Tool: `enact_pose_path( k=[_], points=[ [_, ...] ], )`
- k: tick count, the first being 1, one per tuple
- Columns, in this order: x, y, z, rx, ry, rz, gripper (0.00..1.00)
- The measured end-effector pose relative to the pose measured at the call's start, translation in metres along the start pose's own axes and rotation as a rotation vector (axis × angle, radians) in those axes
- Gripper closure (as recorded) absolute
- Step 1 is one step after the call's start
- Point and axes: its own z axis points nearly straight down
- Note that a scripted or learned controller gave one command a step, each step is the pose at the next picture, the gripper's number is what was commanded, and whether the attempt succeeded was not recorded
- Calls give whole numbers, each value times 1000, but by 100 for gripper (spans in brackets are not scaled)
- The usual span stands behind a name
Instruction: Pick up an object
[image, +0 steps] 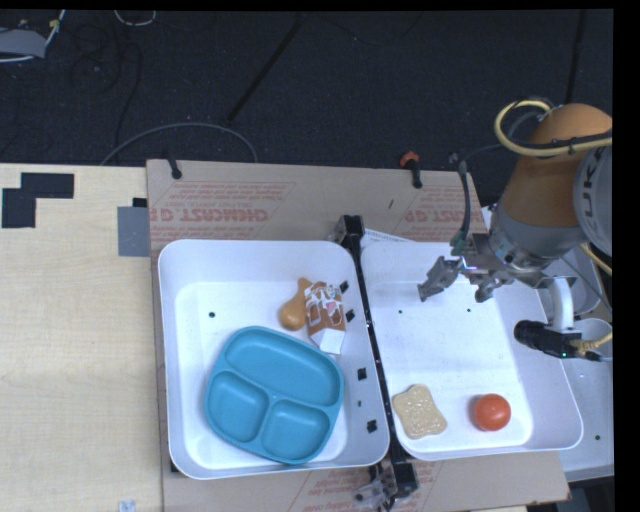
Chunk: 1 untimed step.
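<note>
My gripper (462, 283) hangs over the back part of the right bin (450, 330), its two fingers spread apart with nothing between them. A red tomato (491, 411) lies near the front right corner of that bin. Beside it to the left rests a beige slice of toast (418, 411). In the left bin (190, 290) a blue divided plate (273, 393) lies at the front. Behind the plate sit an orange-brown toy (294, 309) and a brown-and-white packet (325, 308).
A black divider clip strip (362, 330) runs between the two bins. Cardboard (260, 205) lies under the bins at the back. A black cylindrical part (545, 338) sticks out by the right bin's right wall. The grey arm with its orange band (560, 170) stands at the right.
</note>
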Motion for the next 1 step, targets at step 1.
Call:
enact_pose_path(
  k=[1],
  points=[
    [0,3,-7,-13,-2,-1,0]
  ],
)
